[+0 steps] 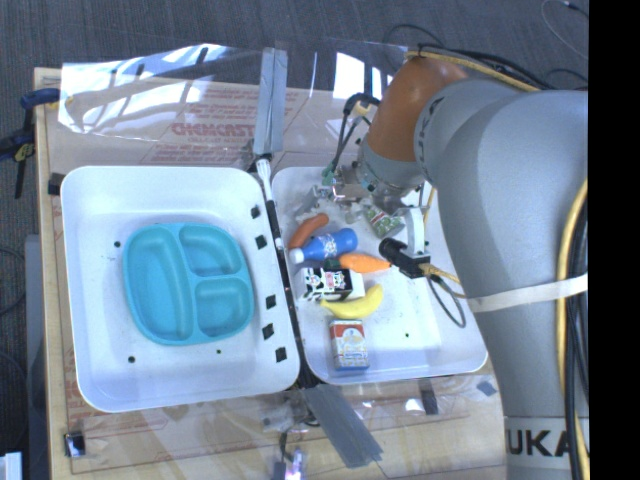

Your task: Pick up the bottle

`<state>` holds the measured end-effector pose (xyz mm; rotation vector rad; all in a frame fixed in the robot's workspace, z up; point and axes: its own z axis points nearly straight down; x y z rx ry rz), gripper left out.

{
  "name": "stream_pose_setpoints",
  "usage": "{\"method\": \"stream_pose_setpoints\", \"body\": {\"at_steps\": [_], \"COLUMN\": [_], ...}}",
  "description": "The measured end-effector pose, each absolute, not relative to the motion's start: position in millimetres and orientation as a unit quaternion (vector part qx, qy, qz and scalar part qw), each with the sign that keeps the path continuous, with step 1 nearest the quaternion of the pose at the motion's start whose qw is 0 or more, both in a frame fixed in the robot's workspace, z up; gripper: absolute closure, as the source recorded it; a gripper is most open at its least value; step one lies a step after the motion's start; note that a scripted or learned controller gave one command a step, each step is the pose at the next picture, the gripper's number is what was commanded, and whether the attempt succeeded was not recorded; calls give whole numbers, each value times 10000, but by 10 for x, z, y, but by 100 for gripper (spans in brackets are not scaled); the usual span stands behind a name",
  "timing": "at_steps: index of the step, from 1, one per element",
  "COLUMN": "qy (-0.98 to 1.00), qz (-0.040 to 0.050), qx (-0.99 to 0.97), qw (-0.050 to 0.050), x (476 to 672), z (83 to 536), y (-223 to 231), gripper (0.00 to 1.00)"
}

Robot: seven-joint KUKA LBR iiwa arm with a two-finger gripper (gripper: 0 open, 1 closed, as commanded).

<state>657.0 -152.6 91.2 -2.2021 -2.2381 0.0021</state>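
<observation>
The bottle (328, 247) is blue with a white cap and lies on its side in the right bin (440, 343), near that bin's left wall, cap pointing left. My gripper (343, 192) hangs over the back of the right bin, up and slightly right of the bottle and apart from it. It is partly hidden under the orange wrist band and grey arm. Nothing shows held in it.
Around the bottle lie an orange sausage (308, 230), a carrot (365, 263), a black-and-white carton (332, 283), a banana (357, 305) and a red box (348, 346). A small green item (385, 220) lies by the arm. A blue divided plate (190, 281) sits in the left bin (90, 208).
</observation>
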Motion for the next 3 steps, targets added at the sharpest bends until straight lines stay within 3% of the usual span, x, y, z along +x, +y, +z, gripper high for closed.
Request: {"method": "stream_pose_setpoints", "body": {"at_steps": [1,2,3], "qy": [-7521,-7423,-7652], "qz": [5,5,1], "qx": [-6590,-6701,-6438], "qw": [10,4,-4], "x": [6028,5567,5614], "z": [920,924,1869], "y": [-1504,-2031,-2115], "gripper": [0,0,0]}}
